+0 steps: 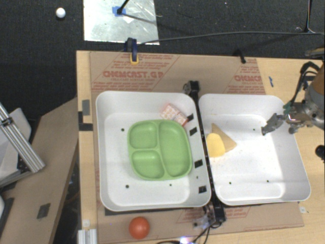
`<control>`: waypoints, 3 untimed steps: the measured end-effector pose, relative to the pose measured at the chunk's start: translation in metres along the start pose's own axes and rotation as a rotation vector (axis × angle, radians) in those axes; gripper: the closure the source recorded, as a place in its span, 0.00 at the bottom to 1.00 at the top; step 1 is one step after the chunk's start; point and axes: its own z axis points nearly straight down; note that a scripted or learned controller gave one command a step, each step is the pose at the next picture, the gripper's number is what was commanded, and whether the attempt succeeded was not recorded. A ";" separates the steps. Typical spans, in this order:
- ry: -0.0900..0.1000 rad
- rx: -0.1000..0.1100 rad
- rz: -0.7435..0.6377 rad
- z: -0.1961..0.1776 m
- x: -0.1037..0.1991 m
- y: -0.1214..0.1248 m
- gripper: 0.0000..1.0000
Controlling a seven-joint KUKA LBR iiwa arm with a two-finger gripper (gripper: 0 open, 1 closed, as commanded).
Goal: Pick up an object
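A yellow rounded object (215,145) lies in the right bin (284,189) near its left wall, on top of a tan wedge-shaped piece (225,137). A green divided plate (159,149) sits in the left bin (114,187), with a small pink patterned packet (173,113) at its far edge. My gripper (281,121) hangs over the right bin's far right part, well to the right of the yellow object. Nothing shows between its fingers.
A red-orange ball (139,227) rests on the bench in front of the left bin. Black clips (193,88) join the bins along the middle seam. A metal frame (15,141) stands at the left edge.
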 end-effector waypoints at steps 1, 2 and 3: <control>-0.003 -0.013 -0.004 -0.008 0.001 0.003 0.00; -0.002 -0.010 -0.002 0.040 -0.004 -0.004 0.00; -0.002 -0.010 -0.002 0.100 -0.006 -0.010 0.00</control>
